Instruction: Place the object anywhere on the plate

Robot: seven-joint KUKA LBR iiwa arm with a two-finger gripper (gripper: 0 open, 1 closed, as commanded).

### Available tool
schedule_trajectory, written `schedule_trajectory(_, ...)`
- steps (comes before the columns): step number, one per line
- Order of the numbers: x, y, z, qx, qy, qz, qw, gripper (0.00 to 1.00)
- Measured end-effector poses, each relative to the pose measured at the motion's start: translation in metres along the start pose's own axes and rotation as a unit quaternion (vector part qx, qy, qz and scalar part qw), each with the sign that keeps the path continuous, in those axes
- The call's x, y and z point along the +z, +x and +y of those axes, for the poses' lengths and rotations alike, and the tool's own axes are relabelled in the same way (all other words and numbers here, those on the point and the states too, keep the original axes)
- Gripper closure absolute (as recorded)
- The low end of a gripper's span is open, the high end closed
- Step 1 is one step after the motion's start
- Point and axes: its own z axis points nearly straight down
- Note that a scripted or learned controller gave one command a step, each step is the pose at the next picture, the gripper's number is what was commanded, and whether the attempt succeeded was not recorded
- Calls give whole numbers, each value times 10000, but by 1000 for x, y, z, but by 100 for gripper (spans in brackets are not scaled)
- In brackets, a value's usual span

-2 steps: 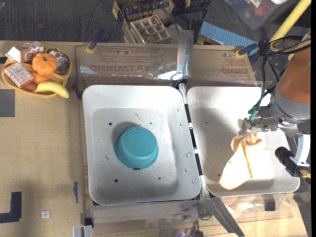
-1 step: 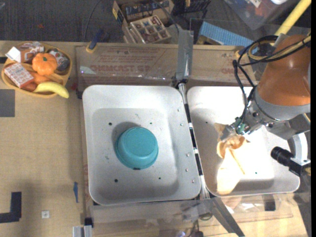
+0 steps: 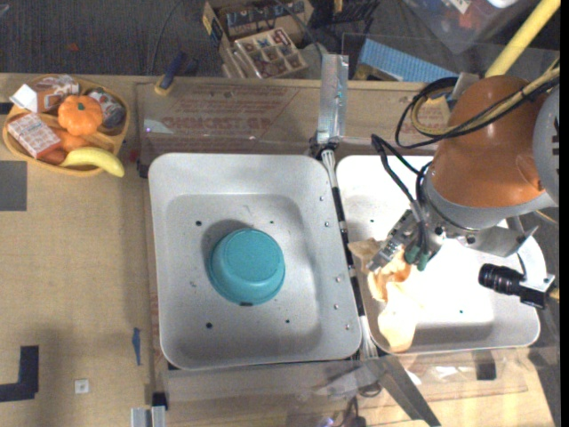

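A round teal plate (image 3: 247,265) lies in the middle of the left bin (image 3: 178,203). My gripper (image 3: 404,252) hangs low over the left part of the right bin (image 3: 471,310), its fingers pointing down and left. Right under and beside it lies a pale, orange-tinged object (image 3: 391,283), with a cream-coloured lump (image 3: 397,327) toward the bin's front left corner. I cannot make out whether anything sits between the fingers.
A metal divider (image 3: 333,105) rises between the two bins at the back. A bowl of toy fruit and boxes (image 3: 67,127) sits on the bench at the far left. A black camera piece (image 3: 507,281) juts from the arm's wrist over the right bin.
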Motion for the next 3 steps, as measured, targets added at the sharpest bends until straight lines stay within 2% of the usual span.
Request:
schedule_trajectory(1,11,40,33,-1972,-5,-4,9804,100)
schedule_trajectory(2,8,70,75,-3575,-19,-23,9339,100)
schedule_trajectory(3,8,70,75,-3573,-20,-26,9340,0)
